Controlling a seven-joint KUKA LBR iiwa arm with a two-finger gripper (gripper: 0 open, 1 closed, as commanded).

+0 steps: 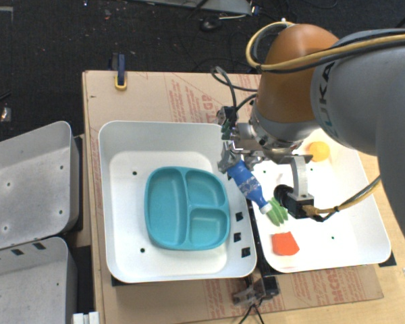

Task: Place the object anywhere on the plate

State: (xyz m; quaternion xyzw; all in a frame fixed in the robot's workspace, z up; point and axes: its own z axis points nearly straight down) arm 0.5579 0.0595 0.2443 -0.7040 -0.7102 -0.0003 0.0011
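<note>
A teal divided plate (187, 208) lies in the left white bin (118, 201). My gripper (260, 184) hangs under the grey and orange wrist, over the rim between the two bins. A blue object with a white neck and green tip (251, 186) runs slantwise between the two fingers, blue end toward the plate, green end (277, 212) over the right bin. The gripper looks shut on it lengthwise. The blue end sits just right of the plate's right edge.
In the right bin (361, 238) lie an orange-red block (285, 243) near the front and a yellow object (318, 151), partly hidden by the arm. The bins rest on a cardboard sheet (162, 93). Grey trays (27, 181) stand to the left.
</note>
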